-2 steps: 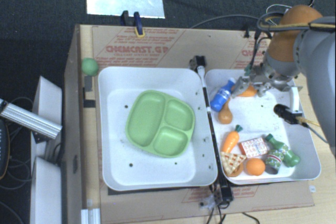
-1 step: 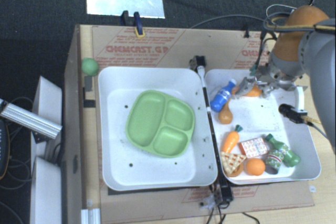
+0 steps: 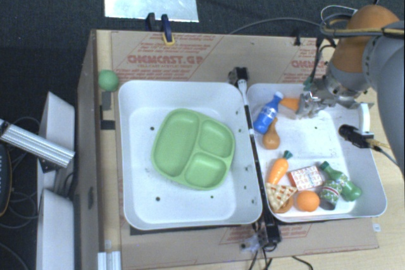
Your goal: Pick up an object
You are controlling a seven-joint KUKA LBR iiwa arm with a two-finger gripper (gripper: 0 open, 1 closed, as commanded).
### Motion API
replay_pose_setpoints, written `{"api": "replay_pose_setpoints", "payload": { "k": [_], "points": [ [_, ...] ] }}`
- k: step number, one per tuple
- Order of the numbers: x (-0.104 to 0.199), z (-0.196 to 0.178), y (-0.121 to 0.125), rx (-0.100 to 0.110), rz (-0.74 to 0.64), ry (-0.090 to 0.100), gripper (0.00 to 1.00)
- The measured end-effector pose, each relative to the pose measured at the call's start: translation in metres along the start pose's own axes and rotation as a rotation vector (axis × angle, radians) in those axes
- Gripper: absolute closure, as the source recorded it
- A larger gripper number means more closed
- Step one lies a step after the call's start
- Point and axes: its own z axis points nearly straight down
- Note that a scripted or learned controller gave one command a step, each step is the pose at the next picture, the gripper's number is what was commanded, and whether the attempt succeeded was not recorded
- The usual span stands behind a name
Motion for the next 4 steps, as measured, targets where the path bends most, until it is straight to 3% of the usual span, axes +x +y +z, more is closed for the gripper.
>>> {"api": "replay_pose_setpoints", "payload": {
  "k": [1, 2, 3, 4],
  "points": [
    [0.001, -0.001, 0.001, -0.006, -0.001, 0.000, 0.00],
    [-0.022, 0.012, 0.001, -0.007, 0.003, 0.001, 0.00],
    [-0.024, 0.002, 0.000, -0.003, 0.000, -0.002, 1.00],
    [-0.023, 0.001, 0.001, -0.009, -0.001, -0.003, 0.00]
  ]
}}
